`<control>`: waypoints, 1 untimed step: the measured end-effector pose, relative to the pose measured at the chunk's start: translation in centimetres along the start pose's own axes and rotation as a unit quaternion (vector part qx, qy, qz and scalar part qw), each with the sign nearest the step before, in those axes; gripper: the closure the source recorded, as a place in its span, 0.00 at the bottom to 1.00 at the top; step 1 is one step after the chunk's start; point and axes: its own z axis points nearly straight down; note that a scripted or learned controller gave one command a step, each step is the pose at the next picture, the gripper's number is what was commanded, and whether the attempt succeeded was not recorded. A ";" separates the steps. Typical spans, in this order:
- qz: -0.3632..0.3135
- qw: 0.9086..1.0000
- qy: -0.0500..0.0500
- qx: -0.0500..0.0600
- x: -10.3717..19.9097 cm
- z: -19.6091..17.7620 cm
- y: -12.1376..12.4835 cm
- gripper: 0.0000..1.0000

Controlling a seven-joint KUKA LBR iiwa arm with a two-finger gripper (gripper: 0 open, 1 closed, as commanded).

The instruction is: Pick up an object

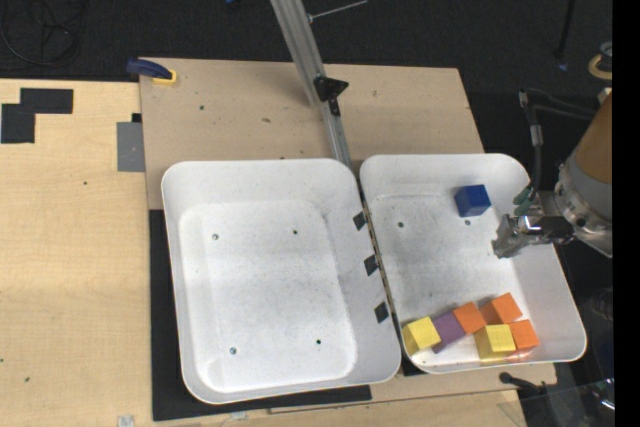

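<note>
A blue cube (pixel 472 200) lies in the right bin (pixel 430 255), toward its back right. Along the bin's front edge sits a cluster of blocks: a yellow one (pixel 422 333), a purple one (pixel 449 330), orange ones (pixel 470 319) (pixel 506 307) (pixel 524 333) and another yellow (pixel 494 342). My gripper (pixel 512 237) hangs over the right side of this bin, to the right of and a little nearer than the blue cube, well behind the cluster. I see nothing between its fingers; their gap is too small to judge.
The left bin (pixel 265 275) stands beside the right one, with black clips (pixel 368 263) along the shared edge. A slanted aluminium rail (pixel 300 45) rises behind the bins. A blue-and-yellow clamp (pixel 152 70) lies at the bench's back left corner.
</note>
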 end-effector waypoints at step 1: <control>-0.002 1.000 0.002 0.003 5.2 -0.1 1.5 1.00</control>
